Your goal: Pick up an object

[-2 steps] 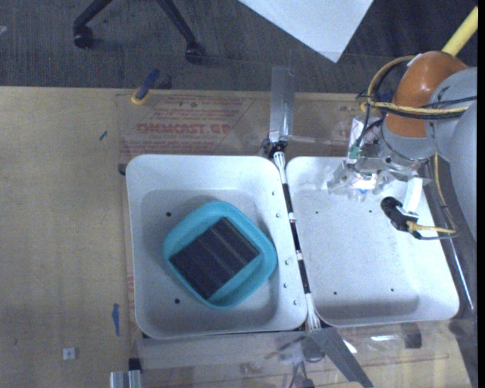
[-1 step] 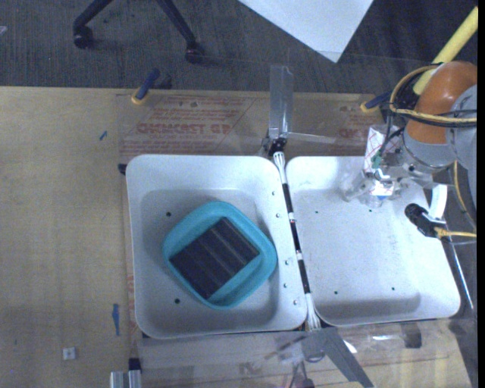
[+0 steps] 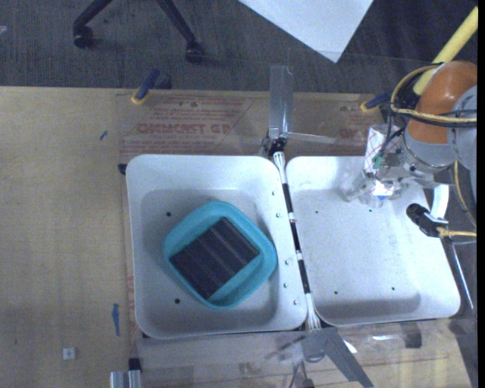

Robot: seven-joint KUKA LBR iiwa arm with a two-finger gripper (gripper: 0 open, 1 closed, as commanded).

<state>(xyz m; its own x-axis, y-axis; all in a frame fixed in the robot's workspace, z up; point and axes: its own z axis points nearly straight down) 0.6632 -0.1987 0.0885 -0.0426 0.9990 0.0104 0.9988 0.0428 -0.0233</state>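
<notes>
While arm (image 3: 443,114) leans over rt bin (image 3: 379,295), claw (image 3: 373,184) hangs blurred.

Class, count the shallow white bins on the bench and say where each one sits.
2. The left bin holds a blue dish with a dark ridged block. The right bin adjoins it, and the pincer is over its far edge.

The arm (image 3: 447,98) is cut off by the right edge of the picture. The gripper (image 3: 371,186), at the far edge of the right bin (image 3: 379,303), is blurred among wires; its state cannot be determined. A wheeled chair base (image 3: 136,26) is cut off by the top edge, as is a white sheet (image 3: 311,19).
</notes>
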